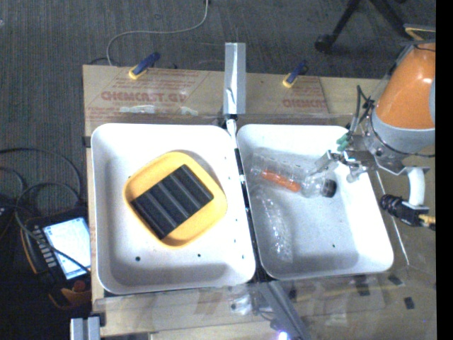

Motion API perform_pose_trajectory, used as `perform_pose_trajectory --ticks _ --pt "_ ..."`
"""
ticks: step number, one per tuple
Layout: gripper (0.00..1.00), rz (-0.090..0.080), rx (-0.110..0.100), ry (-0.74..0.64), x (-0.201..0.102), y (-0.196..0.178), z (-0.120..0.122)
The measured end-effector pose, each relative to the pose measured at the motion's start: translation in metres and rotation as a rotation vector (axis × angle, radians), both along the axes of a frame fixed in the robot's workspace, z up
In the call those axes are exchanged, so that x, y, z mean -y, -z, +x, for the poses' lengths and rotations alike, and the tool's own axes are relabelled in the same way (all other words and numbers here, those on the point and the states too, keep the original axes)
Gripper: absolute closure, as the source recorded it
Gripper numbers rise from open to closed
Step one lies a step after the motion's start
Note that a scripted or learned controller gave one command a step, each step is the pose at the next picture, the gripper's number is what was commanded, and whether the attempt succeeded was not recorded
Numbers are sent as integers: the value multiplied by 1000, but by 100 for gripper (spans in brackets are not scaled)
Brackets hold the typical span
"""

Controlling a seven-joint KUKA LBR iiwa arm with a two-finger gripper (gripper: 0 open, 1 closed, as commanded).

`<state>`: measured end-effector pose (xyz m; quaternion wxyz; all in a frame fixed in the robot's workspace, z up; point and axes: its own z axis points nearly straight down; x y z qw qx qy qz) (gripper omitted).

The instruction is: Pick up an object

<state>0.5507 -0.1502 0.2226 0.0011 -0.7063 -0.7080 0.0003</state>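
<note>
A yellow pad with a black ribbed top (175, 197) lies tilted in the left bin (113, 147). In the right bin (354, 253) a clear plastic packet holding an orange stick (283, 178) lies near the back, with a small dark cap (328, 188) at its right end. A second crumpled clear wrapper (274, 222) lies in front of it. My gripper (345, 163) hovers over the right bin's back right corner, just right of the packet's end. The grey arm with its orange band (409, 98) rises behind it. Nothing shows in the gripper's grasp.
A metal post (234, 76) stands behind the wall between the bins. Two blue and yellow clamps (144, 65) (295, 74) hold the cardboard backing. A black connector (400, 209) hangs by the right bin's right rim. Cables and a device (60, 243) lie on the floor at left.
</note>
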Motion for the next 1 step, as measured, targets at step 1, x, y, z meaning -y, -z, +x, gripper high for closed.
perform_pose_trajectory --ticks 1 --pt "0 0 -3 -110 -28 100 48"
